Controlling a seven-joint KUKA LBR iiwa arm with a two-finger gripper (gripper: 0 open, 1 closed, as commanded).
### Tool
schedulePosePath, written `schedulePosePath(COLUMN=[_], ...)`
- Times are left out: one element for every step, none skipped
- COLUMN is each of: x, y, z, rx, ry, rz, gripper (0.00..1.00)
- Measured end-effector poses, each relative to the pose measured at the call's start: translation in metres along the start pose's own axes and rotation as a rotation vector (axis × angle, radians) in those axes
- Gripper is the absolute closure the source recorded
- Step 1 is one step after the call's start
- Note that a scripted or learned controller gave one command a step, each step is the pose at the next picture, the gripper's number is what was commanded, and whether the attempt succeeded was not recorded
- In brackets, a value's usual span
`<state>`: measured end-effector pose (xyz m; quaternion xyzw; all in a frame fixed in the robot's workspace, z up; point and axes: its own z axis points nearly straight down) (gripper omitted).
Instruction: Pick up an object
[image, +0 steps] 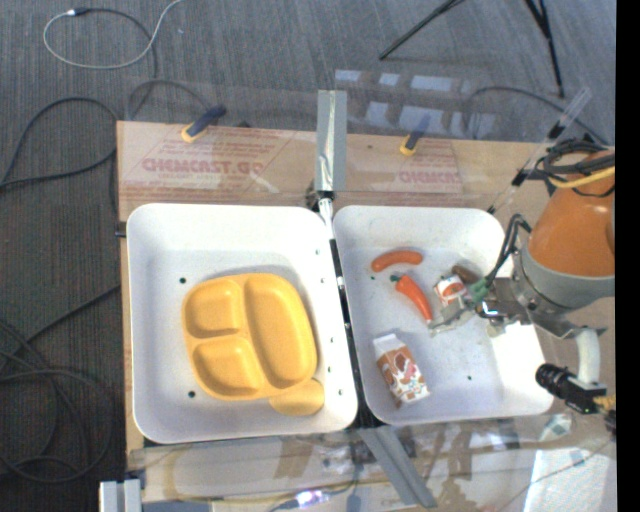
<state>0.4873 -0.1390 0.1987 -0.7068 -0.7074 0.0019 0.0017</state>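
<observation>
The arm's gripper (462, 303) sits low inside the right bin (470, 385), at its right-hand side, right up against a small red-and-white object (451, 289); whether the jaws are released or clenched cannot be told from this slant, since the wrist and cabling crowd that spot, and nothing can be seen between them.

In the same bin an orange sausage-shaped piece (397, 261) lies toward the far wall; a carrot-like piece (412, 296) lies just beside it, pointing toward the gripper; a small printed carton (401, 369) lies near the front wall, well apart from the others. The left bin (160, 240) bears a yellow divided tray (250, 335) with a yellow rounded piece (298, 399) touching its front corner.

As a judgement, the task is at its reaching stage (no object is visibly lifted, and all of them appear to rest on the bin floors); the likeliest target is the red-and-white object by the gripper. What is left is closing on it firmly and raising it clear of the bin above the counter; a glancing grip could simply nudge it aside.
</observation>
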Motion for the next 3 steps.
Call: schedulePosePath(x=[-0.001,-0.001,0.070], y=[0.094,0.095,0.129], z=[0.109,0.098,0.015], rx=[-0.018,-0.019,-0.002], ry=[-0.005,-0.003,-0.002], rz=[-0.160,-0.158,0.208], gripper=[0.00,1.00,1.00])
